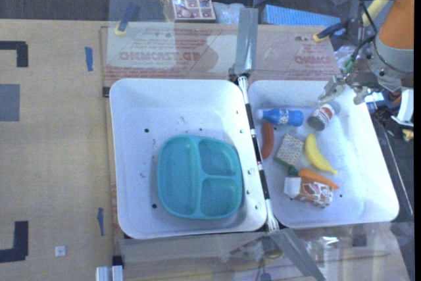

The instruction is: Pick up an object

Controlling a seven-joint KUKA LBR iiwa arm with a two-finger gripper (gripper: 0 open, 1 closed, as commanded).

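Note:
My gripper [343, 94] hangs over the far right corner of the right bin [378, 207], open, with nothing between its fingers. Just below and left of it lies a small can [321, 116] on its side. A blue bottle [283, 117] lies to the can's left. Further forward are a red sausage [267, 139], a speckled square sponge [289, 149], a yellow banana [317, 154], an orange carrot [320, 177] and a small printed carton [309, 191].
The left bin [131, 115] holds a teal divided plate [198, 176]. A metal divider strip [253, 154] runs between the bins. Cardboard boxes and cables lie beyond the bins' far edge.

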